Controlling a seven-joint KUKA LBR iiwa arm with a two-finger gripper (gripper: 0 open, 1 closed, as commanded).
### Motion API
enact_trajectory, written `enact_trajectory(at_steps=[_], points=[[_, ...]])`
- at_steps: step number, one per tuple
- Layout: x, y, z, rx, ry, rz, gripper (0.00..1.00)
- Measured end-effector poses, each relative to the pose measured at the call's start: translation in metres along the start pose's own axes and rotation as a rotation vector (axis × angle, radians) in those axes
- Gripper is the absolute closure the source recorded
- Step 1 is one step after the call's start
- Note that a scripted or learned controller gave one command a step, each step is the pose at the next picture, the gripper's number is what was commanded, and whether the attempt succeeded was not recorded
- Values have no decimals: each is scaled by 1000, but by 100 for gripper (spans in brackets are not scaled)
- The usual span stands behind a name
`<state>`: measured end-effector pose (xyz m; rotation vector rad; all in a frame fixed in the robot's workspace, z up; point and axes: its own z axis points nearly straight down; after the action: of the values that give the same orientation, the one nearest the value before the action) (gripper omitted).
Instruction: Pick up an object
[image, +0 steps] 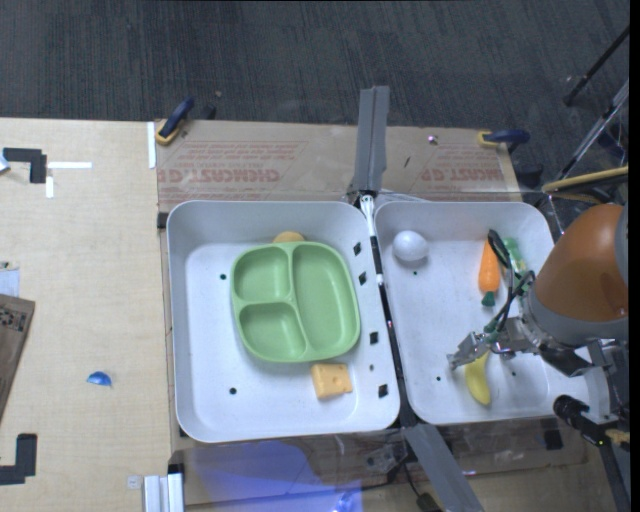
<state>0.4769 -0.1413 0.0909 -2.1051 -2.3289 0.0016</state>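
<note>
Tool over one yellow banana, grip state unclear; one carrot, one white ball, right bin

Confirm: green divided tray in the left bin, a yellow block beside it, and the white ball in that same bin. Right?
Not quite. The camera view shows the white ball in the right bin, not the left bin. The green divided tray and yellow block are as you say.

Setting: robotics lab or test cell. Evidence: plywood bench; two shallow white bins left of the gripper; clamped cardboard sheet beyond them; dark carpet farther back; toy food items; grey-and-orange arm.
</note>
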Motion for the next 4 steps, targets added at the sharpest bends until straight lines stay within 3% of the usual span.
enact_trajectory(at_steps=[1,2,3,4], points=[[-37,-3,-131,-2,-2,-31,0],[5,3,-5,-1,-1,-162,0],[4,3,-14,-1,0,-159,100],[33,44,-92,0,-2,3,100]])
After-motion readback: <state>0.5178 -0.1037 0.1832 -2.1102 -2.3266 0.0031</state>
